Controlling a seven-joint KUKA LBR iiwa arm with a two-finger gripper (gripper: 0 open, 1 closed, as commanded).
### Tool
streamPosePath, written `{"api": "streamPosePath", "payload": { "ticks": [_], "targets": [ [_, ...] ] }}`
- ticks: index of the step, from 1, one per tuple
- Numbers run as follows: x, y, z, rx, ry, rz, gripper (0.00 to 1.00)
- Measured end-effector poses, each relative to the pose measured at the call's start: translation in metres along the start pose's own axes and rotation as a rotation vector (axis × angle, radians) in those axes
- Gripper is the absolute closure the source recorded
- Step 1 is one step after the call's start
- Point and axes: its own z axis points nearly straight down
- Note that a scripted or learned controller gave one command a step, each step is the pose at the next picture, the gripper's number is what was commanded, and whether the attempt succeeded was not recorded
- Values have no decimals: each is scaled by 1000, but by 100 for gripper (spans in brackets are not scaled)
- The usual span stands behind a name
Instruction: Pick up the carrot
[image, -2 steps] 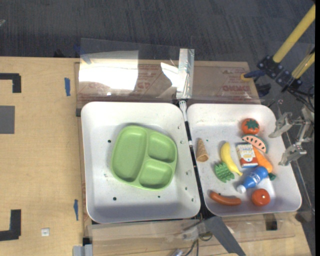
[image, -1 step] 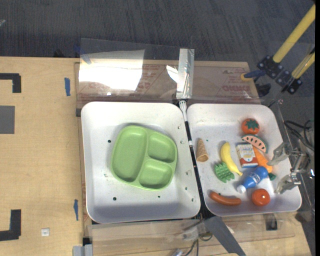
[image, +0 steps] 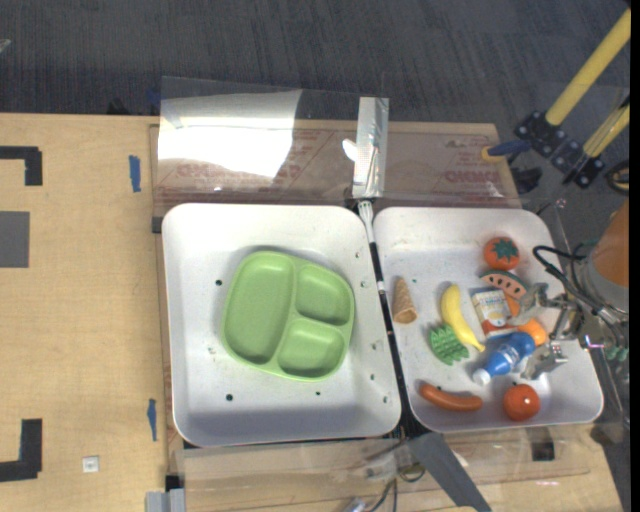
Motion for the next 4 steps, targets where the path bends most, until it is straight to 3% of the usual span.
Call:
{"api": "streamPosePath", "payload": {
  "ticks": [1,2,3,4],
  "targets": [
    [-4,2,-13,0,-11,-3,100],
    [-29,87,-129,-8,5,-11,100],
    [37,49,-128,-10,15,-343,100],
    [7,-1,-221,-7,8,-545,100]
  ]
}}
